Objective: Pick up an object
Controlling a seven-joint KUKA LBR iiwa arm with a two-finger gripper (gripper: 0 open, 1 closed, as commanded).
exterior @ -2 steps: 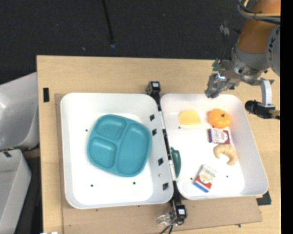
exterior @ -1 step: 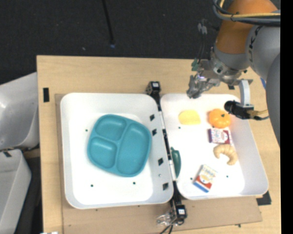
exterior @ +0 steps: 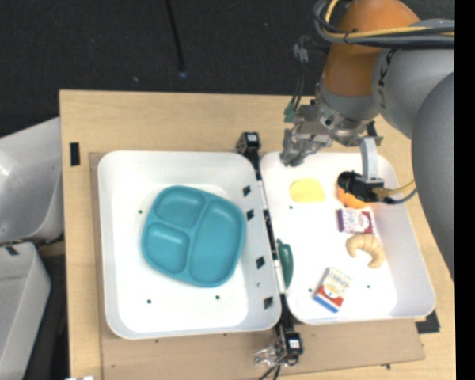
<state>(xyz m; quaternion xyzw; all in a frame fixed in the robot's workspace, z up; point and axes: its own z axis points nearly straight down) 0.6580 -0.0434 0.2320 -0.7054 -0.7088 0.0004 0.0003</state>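
Centre the gripper [exterior: 294, 150] over the yellow disc [exterior: 307, 190] near it, then descend vertically; you cannot tell whether the claw is released or clenched.

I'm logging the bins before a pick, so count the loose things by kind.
Plate: 1
Small packets: 2
Croissant: 1
Yellow disc: 1
Green thing at the divider: 1
Orange thing: 1
Total: 7

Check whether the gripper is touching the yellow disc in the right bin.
Apart. The camera view shows white bin floor between the gripper and the yellow disc.
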